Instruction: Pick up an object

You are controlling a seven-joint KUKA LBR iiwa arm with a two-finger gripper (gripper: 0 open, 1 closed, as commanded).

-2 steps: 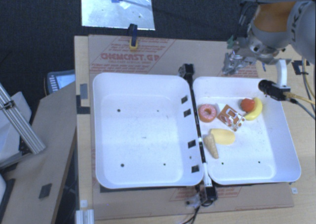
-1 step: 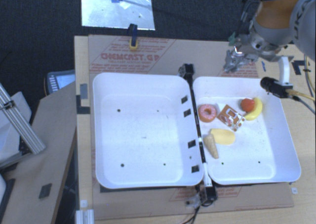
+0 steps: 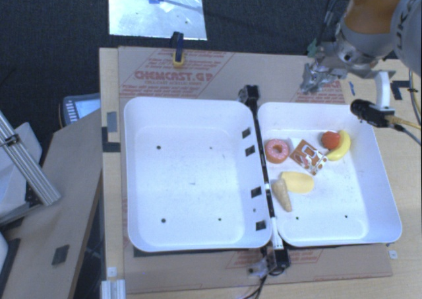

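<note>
- The grey arm point(image 3: 379, 7), with its orange band, reaches in from the right and stops above the far rim of the right bin point(image 3: 376, 225).
- Its hand point(image 3: 316, 83) hangs over the cardboard just beyond that far rim, near the bin's far left corner, well apart from everything in the bin. Nothing lies between its fingers; whether they are spread or closed cannot be told from this angle.
- Inside the right bin, all objects sit in the far left part of its floor.
- A pink doughnut point(image 3: 277, 151) lies closest to the bin's left wall.
- A small orange-and-white patterned box point(image 3: 308, 156) sits just right of the doughnut.
- A red tomato point(image 3: 331, 139) rests further right, touching a banana point(image 3: 341, 148) that curves round its right side.
- A pale yellow piece point(image 3: 298, 182) lies nearer the bin's middle, with a tan cone-like piece point(image 3: 282, 195) beside it.
- The left bin point(image 3: 191, 172) adjoins the right bin on the counter point(image 3: 72, 159).
</note>
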